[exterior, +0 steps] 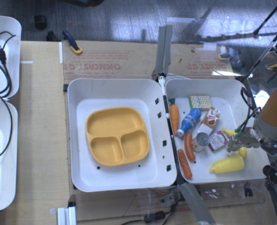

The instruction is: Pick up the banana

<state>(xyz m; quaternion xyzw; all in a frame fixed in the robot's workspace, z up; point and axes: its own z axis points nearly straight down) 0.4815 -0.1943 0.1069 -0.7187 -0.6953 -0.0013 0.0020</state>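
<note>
The banana [229,133] lies in the right bin [255,175] near its right side. Only its two yellow ends show, one at the upper left of the gripper and one [243,151] at its lower right. My gripper [237,142] is down in the bin directly over the banana's middle, hiding it. The arm's orange band [275,108] rises just right of it.
A yellow squeeze bottle [228,164] lies just below the gripper, with a pink packet [217,140] and a can [202,140] to its left. Further left are sausages [190,146], a carrot [174,118] and a blue bottle [190,121]. The left bin holds a yellow divided plate [117,136].
</note>
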